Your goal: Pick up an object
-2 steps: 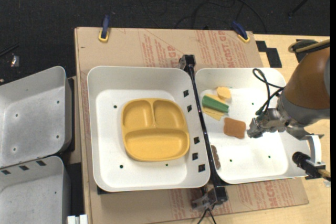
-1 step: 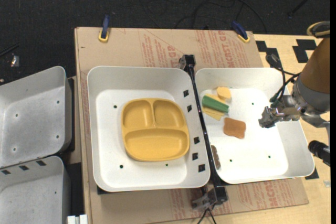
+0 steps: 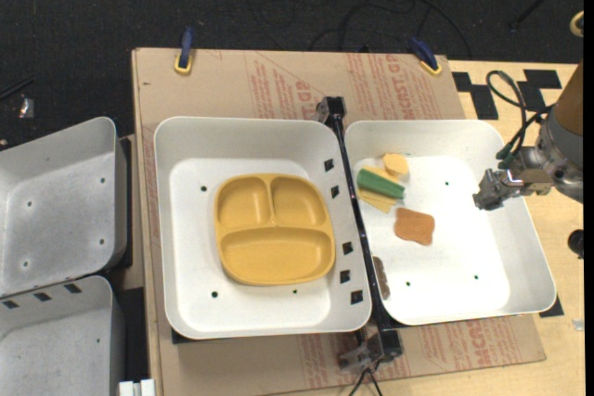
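Observation:
The right bin [image 3: 464, 292] holds three small things near its left side. A green and yellow block [image 3: 380, 188] lies beside a small round yellow piece [image 3: 396, 165]. Just below them sits an orange-brown piece [image 3: 414, 225]. My gripper [image 3: 490, 193] hangs over the bin's right part, well to the right of these things and apart from them. Nothing shows under or in it.
The left bin [image 3: 186, 292] holds a yellow divided plate [image 3: 275, 229]. A black divider [image 3: 351, 218] runs between the two bins. Grey trays [image 3: 56, 190] lie off the bench at the left. Cables [image 3: 510, 97] trail near the arm at the right.

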